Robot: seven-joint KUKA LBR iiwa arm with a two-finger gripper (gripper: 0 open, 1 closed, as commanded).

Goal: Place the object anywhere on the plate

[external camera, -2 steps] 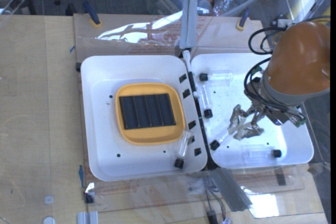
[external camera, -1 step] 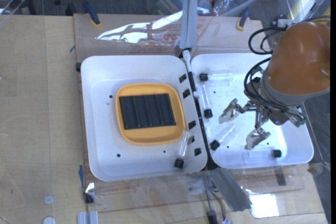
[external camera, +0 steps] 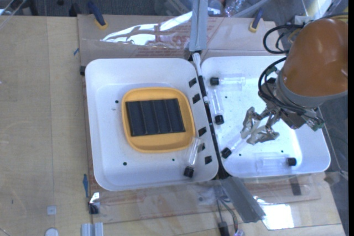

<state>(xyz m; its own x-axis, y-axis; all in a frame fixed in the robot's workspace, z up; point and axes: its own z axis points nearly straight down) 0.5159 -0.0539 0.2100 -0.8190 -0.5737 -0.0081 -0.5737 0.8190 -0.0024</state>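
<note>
Tool (external camera: 255, 129) spread, ungripping, over right bin (external camera: 315, 160); tube (external camera: 233, 146) beneath, long axis diagonal.

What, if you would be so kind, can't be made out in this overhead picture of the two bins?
- Two-finger gripper in the camera view: too small and cluttered to tell whether its fingers are open or shut, or hold anything.
- Clear plastic tubes with black caps in the right white bin: transparent against white, so their outlines are faint.
- Yellow plate's dark ribbed centre: material unclear.
</note>
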